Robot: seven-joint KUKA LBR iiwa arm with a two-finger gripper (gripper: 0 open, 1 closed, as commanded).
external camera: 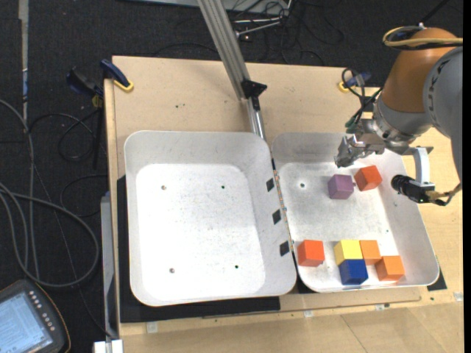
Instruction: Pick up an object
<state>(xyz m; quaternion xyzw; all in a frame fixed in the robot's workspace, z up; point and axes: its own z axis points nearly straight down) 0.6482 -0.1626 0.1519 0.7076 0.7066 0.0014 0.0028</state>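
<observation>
My gripper hangs over the far part of the right bin, just above and behind a purple cube. An orange cube lies right beside the purple one, to its right. Along the bin's near edge sit another orange cube, a yellow cube, a blue cube and two more orange cubes. Nothing shows between the fingers.
The left bin sits beside the right one on the wooden bench. A slanted metal pole runs down to the gap between the bins. Clamps hold the bench's far corners.
</observation>
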